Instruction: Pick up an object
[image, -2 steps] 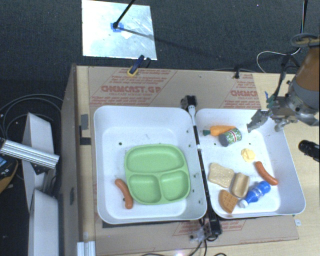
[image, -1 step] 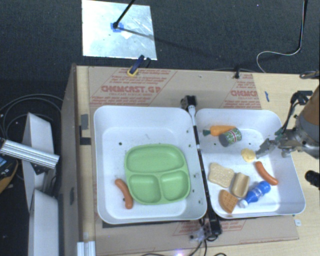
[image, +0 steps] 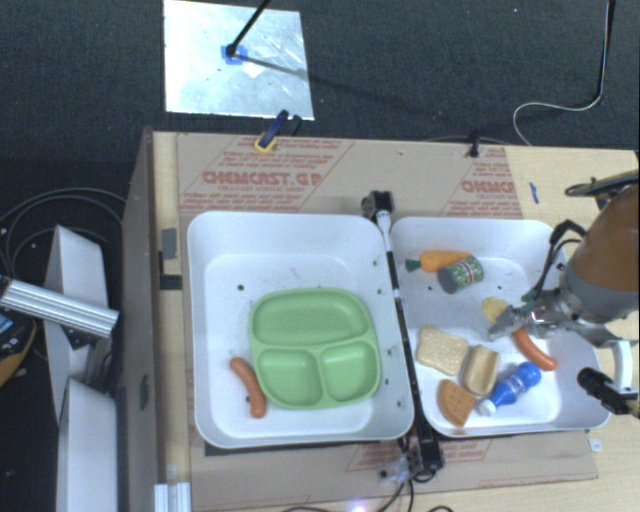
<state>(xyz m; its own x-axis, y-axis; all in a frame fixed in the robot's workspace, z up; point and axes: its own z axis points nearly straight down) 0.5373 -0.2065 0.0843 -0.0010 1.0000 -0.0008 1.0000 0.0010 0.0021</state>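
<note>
My gripper (image: 512, 319) is low in the right bin (image: 540, 240), reaching in from the right. It sits just above the upper end of an orange sausage (image: 535, 349) and right beside a small yellow piece (image: 493, 307). Nothing shows as held. Around it lie a carrot (image: 436, 262), a dark can (image: 461, 273), a pale cracker (image: 441, 350), a bread roll (image: 479, 368), a brown waffle piece (image: 456, 403) and a blue bottle (image: 511, 387).
The left bin (image: 215, 300) holds a green divided plate (image: 314, 346) and a second sausage (image: 249, 386) at its lower left. A black divider (image: 395, 300) runs between the bins. The arm's body (image: 605, 260) hangs over the right bin's right side.
</note>
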